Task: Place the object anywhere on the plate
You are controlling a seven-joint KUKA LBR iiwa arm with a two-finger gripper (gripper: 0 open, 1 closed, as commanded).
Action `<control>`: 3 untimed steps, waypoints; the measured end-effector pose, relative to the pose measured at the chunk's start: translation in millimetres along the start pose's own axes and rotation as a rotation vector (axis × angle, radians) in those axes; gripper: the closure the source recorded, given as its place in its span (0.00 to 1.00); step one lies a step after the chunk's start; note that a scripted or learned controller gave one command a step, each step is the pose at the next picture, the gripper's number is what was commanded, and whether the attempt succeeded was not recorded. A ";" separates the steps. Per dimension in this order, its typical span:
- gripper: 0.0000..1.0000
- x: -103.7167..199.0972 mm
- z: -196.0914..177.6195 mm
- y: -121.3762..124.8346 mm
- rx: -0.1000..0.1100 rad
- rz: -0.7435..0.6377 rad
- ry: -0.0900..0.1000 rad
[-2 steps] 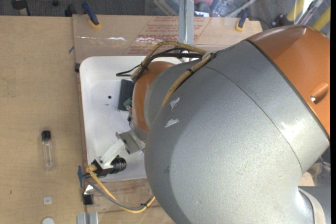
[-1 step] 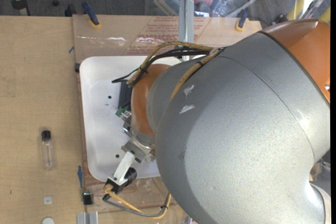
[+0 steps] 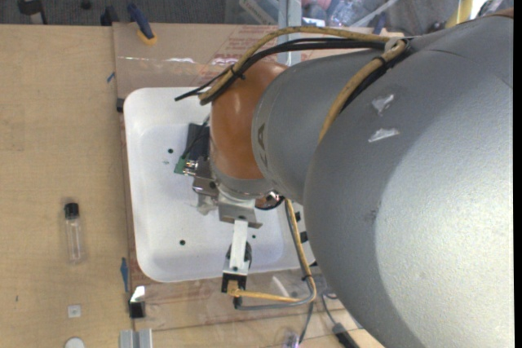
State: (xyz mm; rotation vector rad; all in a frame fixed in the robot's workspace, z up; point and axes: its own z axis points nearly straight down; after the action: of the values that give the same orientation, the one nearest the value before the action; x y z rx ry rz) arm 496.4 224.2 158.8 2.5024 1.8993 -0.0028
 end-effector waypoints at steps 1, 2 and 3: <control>1.00 -4.0 68.9 -14.2 -0.004 0.282 0.007; 1.00 22.4 37.2 79.3 0.000 0.041 0.001; 1.00 2.8 67.1 9.0 0.004 0.243 -0.001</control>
State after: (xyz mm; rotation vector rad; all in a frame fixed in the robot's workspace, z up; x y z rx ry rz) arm 505.6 224.4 91.6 2.7157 1.5836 -0.0085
